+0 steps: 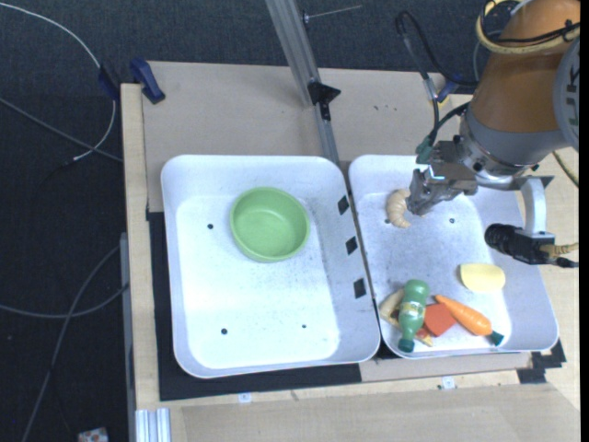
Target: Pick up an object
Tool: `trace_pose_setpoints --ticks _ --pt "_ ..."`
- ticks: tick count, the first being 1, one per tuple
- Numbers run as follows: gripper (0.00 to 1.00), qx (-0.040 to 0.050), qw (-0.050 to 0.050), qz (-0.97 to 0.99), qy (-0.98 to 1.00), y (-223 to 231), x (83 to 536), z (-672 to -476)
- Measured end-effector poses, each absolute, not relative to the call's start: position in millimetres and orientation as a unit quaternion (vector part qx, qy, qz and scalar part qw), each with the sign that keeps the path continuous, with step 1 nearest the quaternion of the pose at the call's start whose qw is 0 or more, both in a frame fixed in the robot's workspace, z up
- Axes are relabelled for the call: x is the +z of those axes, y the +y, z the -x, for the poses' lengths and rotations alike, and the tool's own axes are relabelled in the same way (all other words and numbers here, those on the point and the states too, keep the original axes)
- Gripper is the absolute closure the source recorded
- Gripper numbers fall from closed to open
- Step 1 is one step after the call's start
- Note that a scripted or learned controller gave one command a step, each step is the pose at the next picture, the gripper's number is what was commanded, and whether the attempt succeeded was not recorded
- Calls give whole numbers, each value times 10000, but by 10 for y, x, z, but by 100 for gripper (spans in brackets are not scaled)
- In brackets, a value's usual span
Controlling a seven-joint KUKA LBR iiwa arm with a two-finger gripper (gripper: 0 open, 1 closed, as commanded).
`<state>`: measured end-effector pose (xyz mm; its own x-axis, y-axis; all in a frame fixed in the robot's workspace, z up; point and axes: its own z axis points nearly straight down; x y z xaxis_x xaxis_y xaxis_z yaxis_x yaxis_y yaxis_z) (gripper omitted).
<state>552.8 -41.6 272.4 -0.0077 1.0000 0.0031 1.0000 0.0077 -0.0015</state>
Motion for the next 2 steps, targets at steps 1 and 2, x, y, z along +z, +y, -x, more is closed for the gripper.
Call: trace_pose_setpoints --ticks 1,2 --pt "100 -15 -3 7051 -7091 84 2733 -5625" --pt "100 7 19 7053 -7089 596 2504 -5764"
